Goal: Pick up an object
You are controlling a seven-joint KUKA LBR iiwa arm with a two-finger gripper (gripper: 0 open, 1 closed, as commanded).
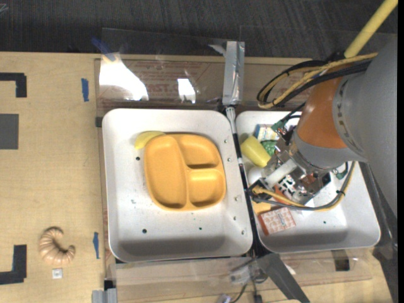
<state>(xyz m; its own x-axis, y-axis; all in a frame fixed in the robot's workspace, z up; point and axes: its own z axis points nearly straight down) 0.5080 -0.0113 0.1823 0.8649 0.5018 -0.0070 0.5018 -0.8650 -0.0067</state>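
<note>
Robot lab, taped bench point(50, 169), white bins point(120, 169)

tray point(185, 171): glossy orange plastic | bench point(50, 169): matt wood

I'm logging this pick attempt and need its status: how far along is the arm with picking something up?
Done: the arm has reached into the right bin, its wrist low over the clutter. In hand: nothing that can be confirmed; the claw is hidden under the wrist. Left: a visible lift. The yellow block and red-and-white packet lie in that bin, and the orange divided tray lies in the left bin.
</note>
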